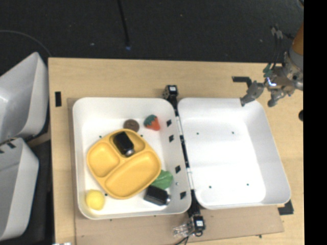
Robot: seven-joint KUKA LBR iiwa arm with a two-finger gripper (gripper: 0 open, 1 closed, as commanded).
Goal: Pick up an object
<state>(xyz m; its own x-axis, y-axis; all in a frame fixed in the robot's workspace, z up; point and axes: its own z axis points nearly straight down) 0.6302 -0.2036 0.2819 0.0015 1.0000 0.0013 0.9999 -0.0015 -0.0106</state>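
Camera view looks down on the bench (112, 75), which carries two white bins side by side. Right bin (232, 157) lies just beside the left bin (82, 116). Inside the left bin sits a yellow divided plate (127, 175) with a black object (123, 143) in one of its compartments. Near the plate's lower edge rest a green item (164, 177) and another black object (156, 196); a yellow ball (95, 200) lies at the bin's near left corner. Beyond the plate are a brown round piece (131, 124) and what may be a toy strawberry (151, 122). The gripper (261, 97) hangs above the right bin's far right corner, its fingers (248, 96) spread apart and pinching nothing.
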